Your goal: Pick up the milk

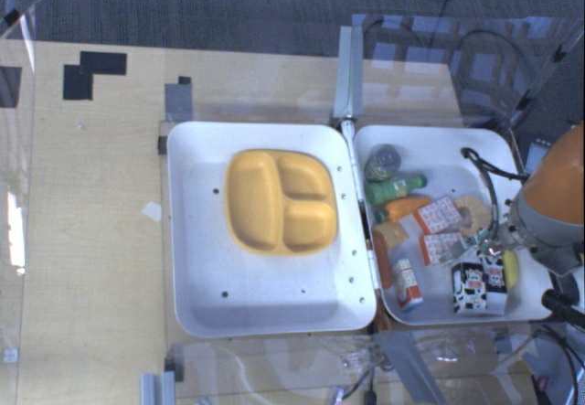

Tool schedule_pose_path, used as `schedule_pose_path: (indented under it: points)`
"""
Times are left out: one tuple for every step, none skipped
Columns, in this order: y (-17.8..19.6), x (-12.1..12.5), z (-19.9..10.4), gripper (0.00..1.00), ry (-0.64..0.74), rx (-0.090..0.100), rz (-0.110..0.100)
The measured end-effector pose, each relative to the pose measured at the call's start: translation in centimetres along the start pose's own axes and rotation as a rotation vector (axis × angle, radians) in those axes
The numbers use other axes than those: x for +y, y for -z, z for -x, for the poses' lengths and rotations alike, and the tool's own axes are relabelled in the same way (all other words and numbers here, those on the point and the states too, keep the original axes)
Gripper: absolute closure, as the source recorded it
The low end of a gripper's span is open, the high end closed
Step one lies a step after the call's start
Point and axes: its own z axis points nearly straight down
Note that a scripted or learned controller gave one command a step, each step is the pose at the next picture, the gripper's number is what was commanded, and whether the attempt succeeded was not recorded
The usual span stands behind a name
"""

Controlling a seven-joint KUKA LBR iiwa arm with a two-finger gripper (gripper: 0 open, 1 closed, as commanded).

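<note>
The milk (479,289) is a small white carton with black cow patches. It lies on its side in the front right corner of the right bin (439,140). My gripper (489,246) hangs just behind and above the carton, at the end of the grey arm with the orange band (559,182) that reaches in from the right. The gripper's tip is over the clutter between a red-and-white packet (444,248) and the carton. Nothing is seen lifted off the bin floor.
The right bin also holds a green bottle (398,184), a grey can (385,158), an orange carrot (408,207), a second red packet (438,212), a small bottle (409,282) and a yellow banana (511,270) beside the milk. A yellow divided tray (279,202) sits in the left bin (196,284).
</note>
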Motion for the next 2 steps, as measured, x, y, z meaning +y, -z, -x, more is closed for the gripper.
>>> schedule_pose_path:
  points:
    - [1.3, 0.4, 0.0, 1.0, 0.006, -0.005, 0.009]
    - [12.0, 2.1, -9.3, 1.0, 0.007, 0.001, -0.018]
